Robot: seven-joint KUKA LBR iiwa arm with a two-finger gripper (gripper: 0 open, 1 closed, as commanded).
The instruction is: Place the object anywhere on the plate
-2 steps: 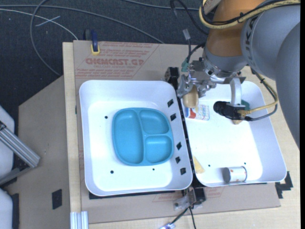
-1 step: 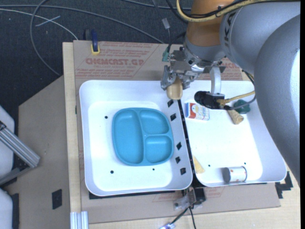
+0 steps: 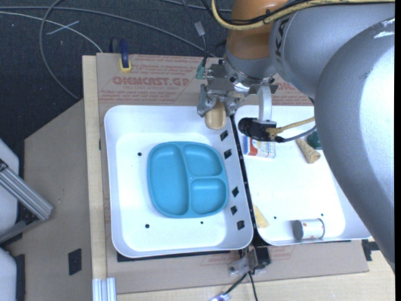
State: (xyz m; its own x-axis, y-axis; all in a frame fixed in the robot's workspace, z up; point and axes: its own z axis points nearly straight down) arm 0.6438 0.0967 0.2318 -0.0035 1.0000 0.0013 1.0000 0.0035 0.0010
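A blue plate (image 3: 188,178) with three compartments lies in the middle of the left white bin (image 3: 122,168). My gripper (image 3: 215,108) hangs over the far right corner of that bin, just beyond the plate's far edge. A small tan, cork-like object (image 3: 215,119) sits between its grey fingers (image 3: 203,105), and the gripper is shut on it. The object's upper part is hidden by the gripper.
The right bin (image 3: 326,212) holds a red, white and blue packet (image 3: 262,148), a tan and green piece (image 3: 309,148), a grey and white cylinder (image 3: 309,229) and a small yellow bit (image 3: 259,217). The arm covers the bin's far right.
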